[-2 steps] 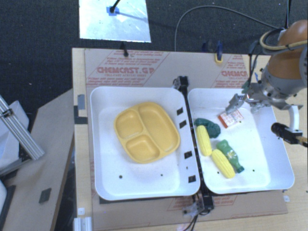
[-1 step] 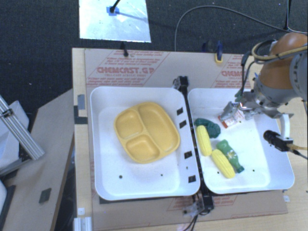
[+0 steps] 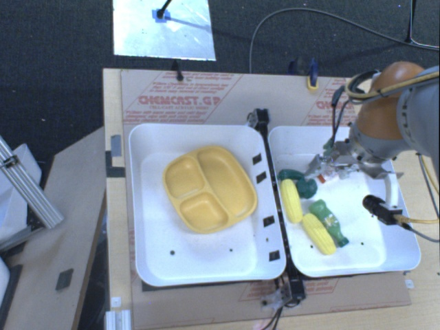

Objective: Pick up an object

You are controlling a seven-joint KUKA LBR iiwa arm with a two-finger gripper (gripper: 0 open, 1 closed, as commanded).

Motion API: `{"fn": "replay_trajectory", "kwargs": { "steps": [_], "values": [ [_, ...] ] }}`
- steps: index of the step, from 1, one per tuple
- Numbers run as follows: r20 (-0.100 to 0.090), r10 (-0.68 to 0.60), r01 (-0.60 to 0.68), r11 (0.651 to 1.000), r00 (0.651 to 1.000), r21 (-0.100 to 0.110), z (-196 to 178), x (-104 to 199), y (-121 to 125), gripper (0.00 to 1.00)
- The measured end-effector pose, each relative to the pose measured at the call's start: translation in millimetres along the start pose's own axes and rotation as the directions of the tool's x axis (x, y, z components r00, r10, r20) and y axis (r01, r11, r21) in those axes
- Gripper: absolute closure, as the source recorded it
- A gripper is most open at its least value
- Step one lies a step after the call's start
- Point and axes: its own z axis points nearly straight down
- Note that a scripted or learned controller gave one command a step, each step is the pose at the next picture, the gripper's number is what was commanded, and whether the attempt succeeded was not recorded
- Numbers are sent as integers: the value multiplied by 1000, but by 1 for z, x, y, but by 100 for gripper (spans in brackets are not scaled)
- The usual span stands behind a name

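Observation:
In the right bin (image 3: 371, 253) lie two yellow corn cobs, one (image 3: 291, 200) by the divider and one (image 3: 318, 233) nearer the front. A dark green piece (image 3: 298, 182) sits at the head of the first cob. Between the cobs lies a lighter green piece (image 3: 328, 220). My gripper (image 3: 330, 166) hangs low over the bin's back left part, just right of the dark green piece and beside a small red bit (image 3: 321, 177). Nothing shows held in it.
The left bin (image 3: 155, 253) holds a yellow divided plate (image 3: 209, 187). A black divider with clips (image 3: 269, 191) runs between the bins. The arm's orange band (image 3: 385, 108) and grey body overhang the right bin's back right corner. A black fitting with a yellow cable (image 3: 379, 209) is over its right side.

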Motion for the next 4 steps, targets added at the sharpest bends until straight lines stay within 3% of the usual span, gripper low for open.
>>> {"fn": "replay_trajectory", "kwargs": {
  "steps": [1,2,4],
  "values": [
    [0,2,-2,1000,1000,3,34,0,0,0],
    [1,2,-2,1000,1000,-3,21,0,2,100],
    [2,4,-4,1000,1000,-6,-102,-13,-4,100]
  ]
}}
